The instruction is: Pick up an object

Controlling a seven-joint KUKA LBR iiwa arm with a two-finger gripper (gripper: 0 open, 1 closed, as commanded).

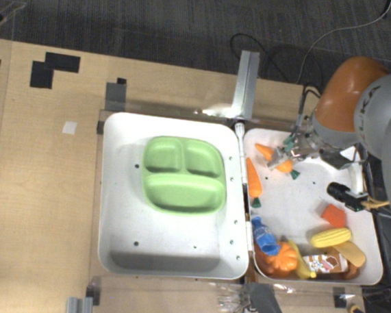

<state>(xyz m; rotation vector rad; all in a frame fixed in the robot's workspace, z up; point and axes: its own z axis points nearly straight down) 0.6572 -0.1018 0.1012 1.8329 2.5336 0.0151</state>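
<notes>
Fingers (286,153) low in right bin (301,197), spread unclear; bottle (326,263) label unreadable.

Even overhead lighting – soft shadow along the left bin's (111,178) near wall; glare at its far edge; slight overall blur.

No text, brand or number can be read anywhere; the brown bottle (327,263) lying in the right bin's (301,197) near corner carries a red and white label, too small and blurred to make out
</notes>
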